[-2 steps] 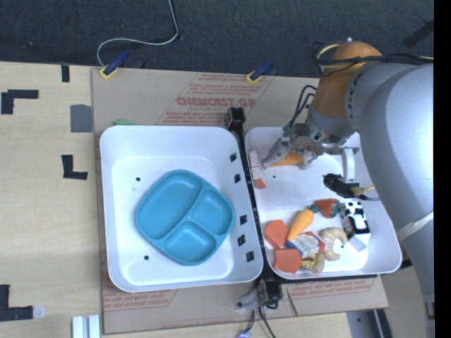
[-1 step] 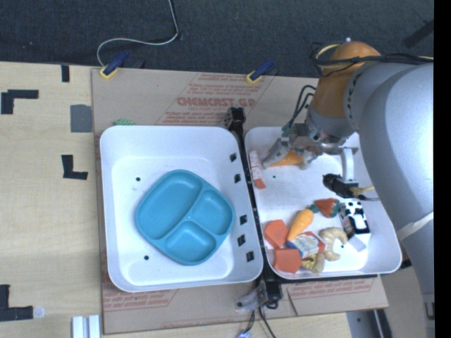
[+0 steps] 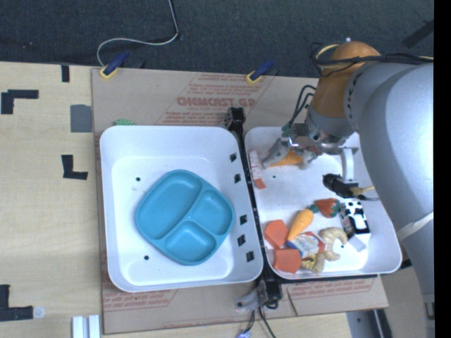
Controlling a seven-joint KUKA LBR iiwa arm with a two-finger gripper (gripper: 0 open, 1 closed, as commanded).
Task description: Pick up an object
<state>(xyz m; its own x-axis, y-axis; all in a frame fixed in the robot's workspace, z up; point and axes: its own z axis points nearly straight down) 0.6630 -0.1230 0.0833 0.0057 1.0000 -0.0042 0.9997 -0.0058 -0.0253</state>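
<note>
Grey arm links are seen reaching in from the right side of the bench, with the orange band bent over the far edge of the right bin [image 3: 384, 259]. The end effector [image 3: 290, 151] is lowered into that bin's far left corner, just above an orange object [image 3: 287, 160]; whether that object is clamped cannot be told. A toy carrot [image 3: 301, 223], orange blocks [image 3: 280, 246] and other small items are heaped near the bin's near edge. A blue divided plate [image 3: 184, 217] is laid in the left bin [image 3: 116, 210].
</note>
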